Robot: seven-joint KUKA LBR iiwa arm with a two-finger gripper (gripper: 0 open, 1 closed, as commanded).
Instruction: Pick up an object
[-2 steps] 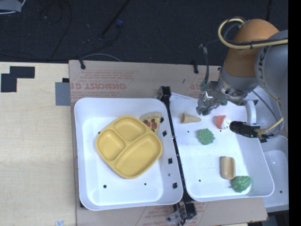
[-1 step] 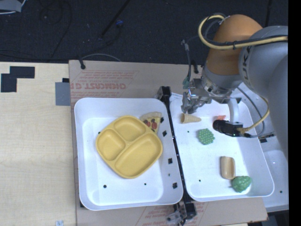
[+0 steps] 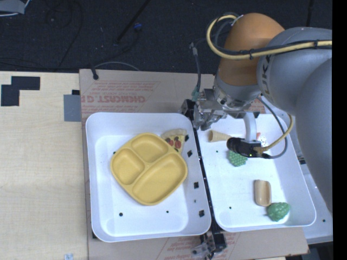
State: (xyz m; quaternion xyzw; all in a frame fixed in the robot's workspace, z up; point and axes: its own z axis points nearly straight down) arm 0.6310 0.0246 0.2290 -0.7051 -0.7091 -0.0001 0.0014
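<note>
Hovering over the right bin point(image 3: 303, 161) near the cone-shaped piece point(image 3: 218, 136) to choose it, I cannot tell my jaws' state.

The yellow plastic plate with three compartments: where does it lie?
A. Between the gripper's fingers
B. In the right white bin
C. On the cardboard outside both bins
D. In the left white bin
D. The yellow plastic plate with three compartments lies flat on the floor of the left white bin, next to a pizza-slice toy, while the right white bin holds the smaller pieces.
</note>
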